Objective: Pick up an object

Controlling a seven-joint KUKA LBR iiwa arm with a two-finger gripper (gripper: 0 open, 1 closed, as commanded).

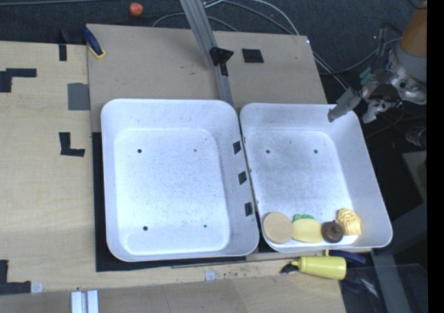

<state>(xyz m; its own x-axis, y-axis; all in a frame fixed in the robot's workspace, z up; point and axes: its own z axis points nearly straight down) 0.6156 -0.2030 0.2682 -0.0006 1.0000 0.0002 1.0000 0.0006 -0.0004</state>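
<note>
1. Two white bins are sitting side by side on the bench; the right bin (309,159) is lying just below and ahead of the gripper (345,106), while the left bin (170,180) is lying well beyond the fingertips.
2. Four small objects are crowding the right bin's near corner, well apart from the gripper, which is hanging at that bin's far right rim. Whether its fingers are spread or pressed together I cannot tell; nothing is showing between them.
3. Largest is the round tan disc (277,227), lying flat and farthest across from the fingers. It is looking light and stiff, probably hard to pinch except across its edges.
4. Next, the yellow rounded piece (306,230), touching a green bit (302,218), is looking smooth and likely slippery; a hold across its narrow width seems best.
5. The ridged yellow piece (348,221), by the bin wall, is offering texture for grip, though the wall is crowding one side.
6. Smallest is the dark round piece (332,232), wedged between neighbours, leaving little room.
</note>
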